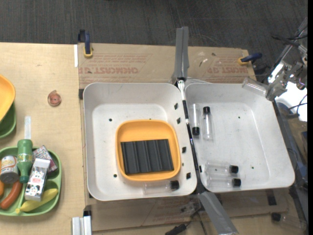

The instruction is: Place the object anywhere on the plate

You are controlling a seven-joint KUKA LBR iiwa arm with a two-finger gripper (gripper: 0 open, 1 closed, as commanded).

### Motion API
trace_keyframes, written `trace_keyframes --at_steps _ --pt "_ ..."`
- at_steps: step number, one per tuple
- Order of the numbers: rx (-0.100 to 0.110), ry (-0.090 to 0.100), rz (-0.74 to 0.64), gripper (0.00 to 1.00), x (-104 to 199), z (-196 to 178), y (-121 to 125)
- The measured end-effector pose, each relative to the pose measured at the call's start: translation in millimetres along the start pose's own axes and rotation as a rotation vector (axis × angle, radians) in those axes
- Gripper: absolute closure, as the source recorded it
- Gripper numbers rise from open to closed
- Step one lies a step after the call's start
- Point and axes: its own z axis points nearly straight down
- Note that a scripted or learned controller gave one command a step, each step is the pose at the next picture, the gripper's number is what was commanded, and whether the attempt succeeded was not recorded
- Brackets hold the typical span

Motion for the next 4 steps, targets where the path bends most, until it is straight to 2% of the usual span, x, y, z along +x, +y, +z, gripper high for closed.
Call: trace_keyframes --at_steps 2,3,4 --pt "-0.001 -0.001 -0.403 1.0 -30.2 -100.8 15.6" --pt "-0.002 0.002 -0.57 1.0 50.6 105.0 45.1" --pt "-0.002 -0.002 -0.701 1.0 -16.1 35.1 8.3"
